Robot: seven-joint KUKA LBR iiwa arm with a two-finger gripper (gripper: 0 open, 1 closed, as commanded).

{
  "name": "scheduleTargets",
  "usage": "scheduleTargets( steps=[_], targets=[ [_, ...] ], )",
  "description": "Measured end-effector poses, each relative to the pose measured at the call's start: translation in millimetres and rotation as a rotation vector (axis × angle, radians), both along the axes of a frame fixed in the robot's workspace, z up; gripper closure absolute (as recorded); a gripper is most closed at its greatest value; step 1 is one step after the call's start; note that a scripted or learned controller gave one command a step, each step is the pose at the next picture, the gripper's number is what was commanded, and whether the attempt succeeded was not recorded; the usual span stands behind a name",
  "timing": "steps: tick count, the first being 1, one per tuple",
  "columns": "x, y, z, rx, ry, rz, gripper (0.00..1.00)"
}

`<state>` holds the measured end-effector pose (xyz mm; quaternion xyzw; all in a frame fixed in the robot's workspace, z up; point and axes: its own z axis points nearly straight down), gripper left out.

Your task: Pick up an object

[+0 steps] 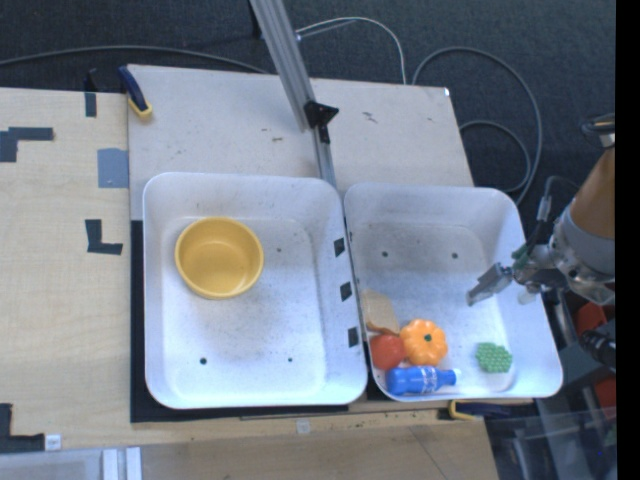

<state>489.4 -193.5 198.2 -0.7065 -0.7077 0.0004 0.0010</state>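
On the surface [240, 118] sat two white bins. The left bin [160, 298] held a yellow bowl [219, 257] at ten o'clock, likely stiff and light. My fingers [490, 284] hung over the right bin [430, 218] at three o'clock; whether they were parted I could not tell. My likeliest pick, the orange pumpkin [424, 341], lay at six o'clock: small, probably slippery, best pinched across its middle

Arm [590, 223] reaches leftward; gripper [490, 286] angled down-left.
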Motion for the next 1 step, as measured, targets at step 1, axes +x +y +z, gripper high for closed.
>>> scheduleTargets(
  steps=[1],
  targets=[
    [0.0,0.0,0.0,0.0,0.0,0.0,0.0]
  ],
)
